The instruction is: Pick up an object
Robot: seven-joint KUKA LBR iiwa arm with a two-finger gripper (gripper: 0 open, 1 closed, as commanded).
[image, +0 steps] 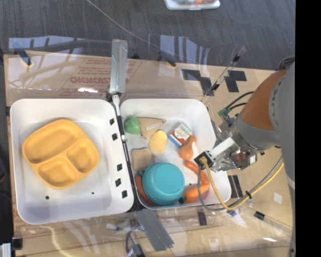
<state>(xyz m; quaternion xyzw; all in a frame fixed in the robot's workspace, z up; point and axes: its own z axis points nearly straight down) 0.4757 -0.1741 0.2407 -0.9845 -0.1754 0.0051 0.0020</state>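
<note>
Teal bowl (162, 183) in right bin (170, 106)

Dark grey carpet (60, 17) beyond my bench, ribbed weave. White tray (193, 4) on it, cut by top edge. My bench top (40, 68): brown cardboard, red print (90, 79) far left, clear plastic sheet (175, 47) over it, pale blue glare. Black tape patches (235, 76) far right. Grey tape strip (155, 228) at near edge. Light even, shadows soft.

Bench (165, 80) with left bin (30, 203), right bin (199, 111) side by side.
</note>
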